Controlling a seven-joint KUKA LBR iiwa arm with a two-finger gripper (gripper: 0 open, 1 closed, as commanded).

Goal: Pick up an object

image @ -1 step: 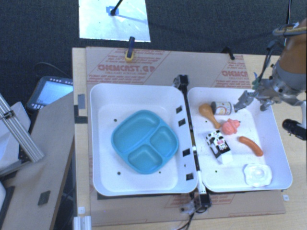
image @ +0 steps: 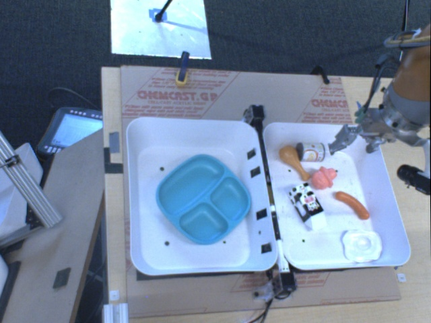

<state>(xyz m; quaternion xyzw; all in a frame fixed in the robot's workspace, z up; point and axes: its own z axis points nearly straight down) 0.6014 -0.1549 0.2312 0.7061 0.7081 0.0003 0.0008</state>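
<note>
Nearest you sits a fried egg (image: 361, 244) in the right bin (image: 392, 200); your gripper (image: 357, 138) hovers above, fingers spread, holding nothing

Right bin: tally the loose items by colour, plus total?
In the right bin:
Tan: 1, drumstick-shaped toy
Small can: 1
Pink: 1, toy
Black-and-white: 1, cow-print piece
Orange: 1, sausage
White: 1, egg-like piece
Total: 6
</note>
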